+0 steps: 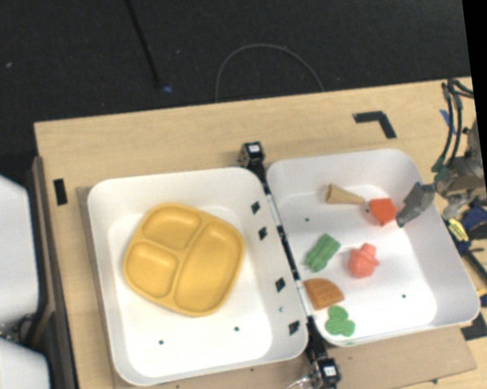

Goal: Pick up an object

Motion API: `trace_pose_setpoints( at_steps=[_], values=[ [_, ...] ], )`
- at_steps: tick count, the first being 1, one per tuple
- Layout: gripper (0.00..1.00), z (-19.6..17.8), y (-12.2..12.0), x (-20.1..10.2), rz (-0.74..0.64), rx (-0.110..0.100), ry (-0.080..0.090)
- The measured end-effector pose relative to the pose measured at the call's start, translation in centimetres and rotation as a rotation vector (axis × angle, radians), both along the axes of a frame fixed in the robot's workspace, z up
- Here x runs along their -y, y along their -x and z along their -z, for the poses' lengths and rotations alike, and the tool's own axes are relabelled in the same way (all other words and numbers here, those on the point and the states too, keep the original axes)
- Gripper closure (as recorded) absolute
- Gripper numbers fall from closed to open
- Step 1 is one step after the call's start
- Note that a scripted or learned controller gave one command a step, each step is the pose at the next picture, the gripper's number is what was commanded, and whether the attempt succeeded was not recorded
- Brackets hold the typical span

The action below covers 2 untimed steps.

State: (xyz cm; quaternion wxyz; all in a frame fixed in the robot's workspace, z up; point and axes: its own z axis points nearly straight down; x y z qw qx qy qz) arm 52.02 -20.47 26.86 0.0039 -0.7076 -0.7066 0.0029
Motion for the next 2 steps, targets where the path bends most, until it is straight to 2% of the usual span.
trace_pose_setpoints(
  at_steps=[1,2],
  values=[
    [0.0,-0.6,-0.2,0.0,-0.003,0.011,0.003],
    [0.0,3.9,-0.7,-0.5,-0.001,0.007,0.002]
  ],
)
